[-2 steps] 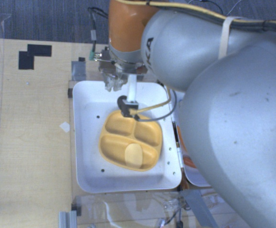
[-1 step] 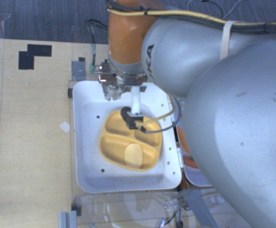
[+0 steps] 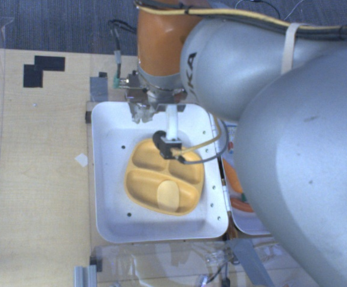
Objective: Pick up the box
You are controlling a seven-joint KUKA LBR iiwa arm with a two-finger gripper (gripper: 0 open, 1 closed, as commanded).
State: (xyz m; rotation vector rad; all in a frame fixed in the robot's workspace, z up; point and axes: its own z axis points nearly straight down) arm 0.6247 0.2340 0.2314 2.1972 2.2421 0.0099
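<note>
A yellow box, a shallow container with rounded corners split into compartments, lies in the middle of the left white bin. A pale yellow oval piece rests in its front compartment. My gripper hangs over the bin's far side, just beyond the box's far edge, under the orange wrist band. Nothing of the box is lifted; it sits flat on the bin floor.
The bulky grey arm covers most of the right bin, where an orange object peeks out by the divider. The wooden bench stretches to the left, with black marks at its far side.
</note>
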